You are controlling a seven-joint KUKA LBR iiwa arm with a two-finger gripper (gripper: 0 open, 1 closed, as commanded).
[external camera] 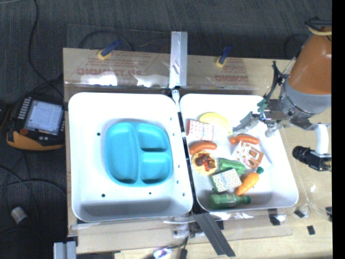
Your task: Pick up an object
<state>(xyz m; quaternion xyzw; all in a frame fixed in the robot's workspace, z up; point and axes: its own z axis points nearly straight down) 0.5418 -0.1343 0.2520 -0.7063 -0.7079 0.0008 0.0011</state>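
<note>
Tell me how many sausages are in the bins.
2, both in the right bin. One sausage lies near the bin's left wall, below a small pink box. The other sausage lies further right, below the gripper. The clutter may hide more.

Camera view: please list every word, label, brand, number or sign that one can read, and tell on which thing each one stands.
No text can be read for certain.
Clear plastic sheet behind the bins: reddish print, too blurred to read.
Handheld controller screen left of the bench: display content too small to read.
Small patterned boxes in the right bin: printed patterns, no legible words.
</note>
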